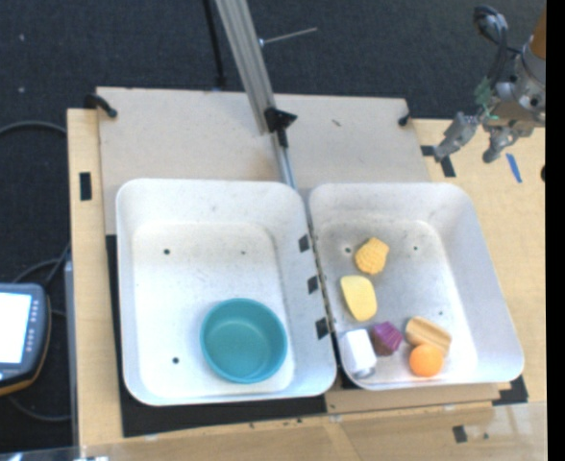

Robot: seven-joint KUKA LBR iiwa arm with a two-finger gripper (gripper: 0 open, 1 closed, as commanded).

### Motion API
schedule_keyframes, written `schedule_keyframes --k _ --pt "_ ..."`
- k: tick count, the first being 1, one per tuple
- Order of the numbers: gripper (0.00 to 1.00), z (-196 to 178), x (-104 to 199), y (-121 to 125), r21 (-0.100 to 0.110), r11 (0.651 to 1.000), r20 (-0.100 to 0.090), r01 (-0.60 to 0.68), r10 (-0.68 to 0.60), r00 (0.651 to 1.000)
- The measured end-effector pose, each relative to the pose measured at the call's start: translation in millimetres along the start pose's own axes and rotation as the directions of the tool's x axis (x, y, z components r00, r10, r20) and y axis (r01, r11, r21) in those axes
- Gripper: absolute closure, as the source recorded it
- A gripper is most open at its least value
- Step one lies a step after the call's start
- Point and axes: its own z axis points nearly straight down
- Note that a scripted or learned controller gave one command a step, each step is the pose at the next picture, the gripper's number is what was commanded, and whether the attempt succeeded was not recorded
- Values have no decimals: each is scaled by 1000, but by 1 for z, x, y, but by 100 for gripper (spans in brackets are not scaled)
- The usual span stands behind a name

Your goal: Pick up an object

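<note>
The right bin [475, 257] holds several small items: a yellow knobbly piece [371, 255], a pale yellow wedge [359, 298], a white cylinder [360, 351], a purple piece [387, 337], a tan block [428, 331] and an orange ball [426, 360]. In the left bin [167, 219] sits a teal bowl [244, 340]. My gripper [475, 142] hangs at the upper right, above the bench beyond the right bin's far corner. Its two fingers stand apart with nothing between them.
A metal rail [252, 65] slants down from the top to the gap between the bins. A tablet-like device [4, 334] lies at the left edge off the bench. Blue tape [514, 168] marks the bench near the gripper.
</note>
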Motion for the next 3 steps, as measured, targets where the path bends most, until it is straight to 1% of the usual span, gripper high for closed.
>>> schedule_keyframes --k 1,2,3 --pt "0 0 0 0 1 1000 0 1 -1 1000" --pt "0 51 6 -8 3 1000 -1 -2 2 1000" --pt "0 110 -4 -6 5 1000 -1 -3 3 1000"
